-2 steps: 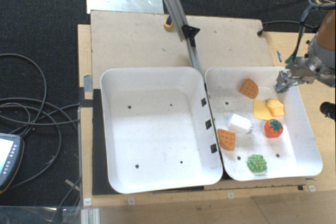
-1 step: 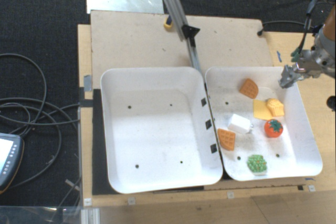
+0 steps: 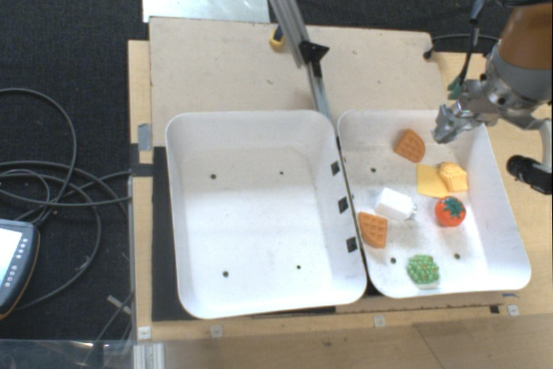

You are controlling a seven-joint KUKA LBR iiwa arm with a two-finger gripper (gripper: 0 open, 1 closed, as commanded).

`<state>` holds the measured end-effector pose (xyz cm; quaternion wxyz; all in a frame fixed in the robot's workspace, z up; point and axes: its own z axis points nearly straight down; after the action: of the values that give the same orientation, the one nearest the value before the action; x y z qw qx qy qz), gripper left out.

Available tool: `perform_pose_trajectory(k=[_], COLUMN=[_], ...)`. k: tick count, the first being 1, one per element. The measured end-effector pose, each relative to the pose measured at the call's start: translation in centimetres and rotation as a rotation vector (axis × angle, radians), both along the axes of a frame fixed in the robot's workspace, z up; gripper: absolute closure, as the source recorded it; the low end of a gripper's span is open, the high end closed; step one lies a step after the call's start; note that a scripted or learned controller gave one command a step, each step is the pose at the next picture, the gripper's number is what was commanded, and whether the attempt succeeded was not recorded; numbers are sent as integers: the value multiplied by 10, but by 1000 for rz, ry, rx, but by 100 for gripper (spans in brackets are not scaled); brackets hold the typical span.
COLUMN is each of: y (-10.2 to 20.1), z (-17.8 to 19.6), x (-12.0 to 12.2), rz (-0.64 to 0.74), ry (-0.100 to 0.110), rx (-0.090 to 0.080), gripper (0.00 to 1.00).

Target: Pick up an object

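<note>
The right bin (image 3: 505, 225) holds several toy foods: an orange cracker-like piece (image 3: 409, 145) at the back, a yellow cheese wedge (image 3: 442, 179) beside it, a red tomato (image 3: 449, 211), a white block (image 3: 394, 203), a waffle piece (image 3: 373, 230) and a green broccoli-like piece (image 3: 422, 270) near the front. My gripper (image 3: 449, 124) hangs over the back right part of this bin, just right of the orange piece and above the cheese. Nothing shows between its fingers.
The left bin (image 3: 186, 186) stands beside the right one. A slanted metal rod (image 3: 289, 9) crosses the board behind the bins. Cables (image 3: 52, 177) and a pendant (image 3: 13, 259) lie on the floor at the left.
</note>
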<state>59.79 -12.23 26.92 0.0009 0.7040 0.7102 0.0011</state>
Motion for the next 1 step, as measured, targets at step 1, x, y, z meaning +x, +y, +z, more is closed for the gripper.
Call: perform_pose_trajectory(k=[1], y=[53], z=[2], x=[3], rz=[2], ry=[1], rx=[1], gripper=[100])
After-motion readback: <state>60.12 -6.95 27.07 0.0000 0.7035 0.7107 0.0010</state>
